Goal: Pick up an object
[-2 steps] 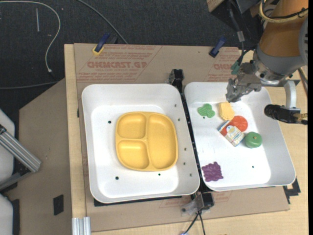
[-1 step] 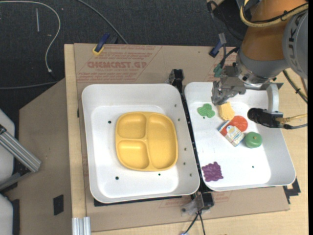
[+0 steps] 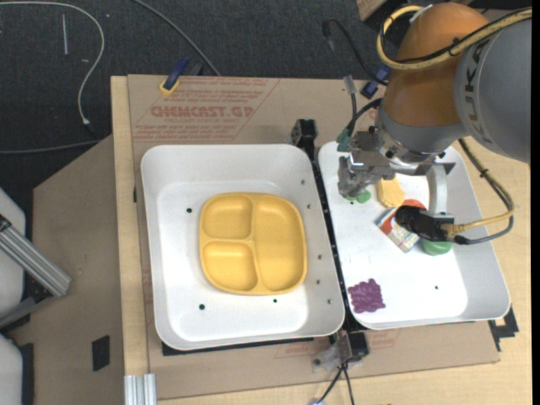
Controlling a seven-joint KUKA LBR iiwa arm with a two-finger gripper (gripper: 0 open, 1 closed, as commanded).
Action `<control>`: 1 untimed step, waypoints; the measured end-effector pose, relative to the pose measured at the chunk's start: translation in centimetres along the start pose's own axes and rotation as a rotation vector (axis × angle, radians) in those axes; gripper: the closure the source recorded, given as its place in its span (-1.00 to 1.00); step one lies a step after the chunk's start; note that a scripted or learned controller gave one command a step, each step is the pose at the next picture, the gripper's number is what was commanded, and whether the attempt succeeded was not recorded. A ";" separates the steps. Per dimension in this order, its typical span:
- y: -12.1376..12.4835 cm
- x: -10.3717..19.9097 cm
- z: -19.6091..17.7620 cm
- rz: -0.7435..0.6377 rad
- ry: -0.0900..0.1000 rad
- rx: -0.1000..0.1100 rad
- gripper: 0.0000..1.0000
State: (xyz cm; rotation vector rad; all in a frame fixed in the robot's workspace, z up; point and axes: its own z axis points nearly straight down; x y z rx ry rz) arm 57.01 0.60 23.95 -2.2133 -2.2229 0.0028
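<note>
My gripper [image 3: 353,184] hangs low over the upper left part of the right bin [image 3: 472,294]. A small green object [image 3: 363,197] peeks out just below it, touching or nearly touching. Beside it to the right lie a tan wedge-shaped piece [image 3: 390,192], a small red-orange item [image 3: 413,205], and a white and red packet [image 3: 400,231]. A green round object [image 3: 436,245] sits further right, partly under a black part of the arm. A purple bunch of grapes [image 3: 366,294] lies alone near the bin's front left.
The left bin [image 3: 169,192] holds a yellow divided plate [image 3: 252,243] in its middle. A ridge [image 3: 325,226] separates the two bins. The arm's orange band [image 3: 430,66] and grey wrist loom over the right bin's back half, with a yellow cable [image 3: 489,222] trailing.
</note>
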 end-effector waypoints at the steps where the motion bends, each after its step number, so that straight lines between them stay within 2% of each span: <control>1: -1.5 4.3 1.0 0.000 0.000 0.000 1.00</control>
